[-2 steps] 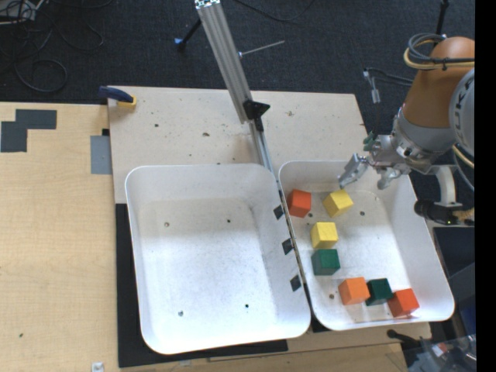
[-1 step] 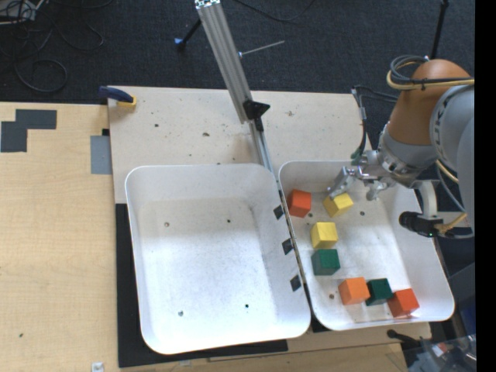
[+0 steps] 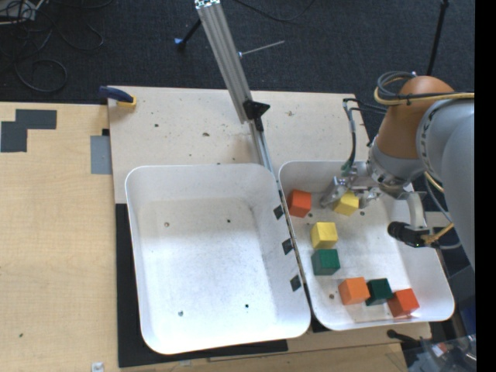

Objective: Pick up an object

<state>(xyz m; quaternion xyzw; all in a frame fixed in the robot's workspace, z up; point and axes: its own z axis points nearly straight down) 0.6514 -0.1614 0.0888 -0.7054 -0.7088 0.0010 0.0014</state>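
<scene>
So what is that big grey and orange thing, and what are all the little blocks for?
That is a robot arm, seen by one camera looking down from above. It reaches in from the right. Its hand is the part that grabs, and a yellow block sits right at its fingers; it seems to be gripping it. Two white trays lie side by side. The right tray has blocks scattered in it: an orange one, another yellow one, a green one, and three more near the front. The left tray is next to it.

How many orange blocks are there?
3, all in the right bin: one orange block near the divider, one near the front, one at the front corner. None seem hidden.
</scene>
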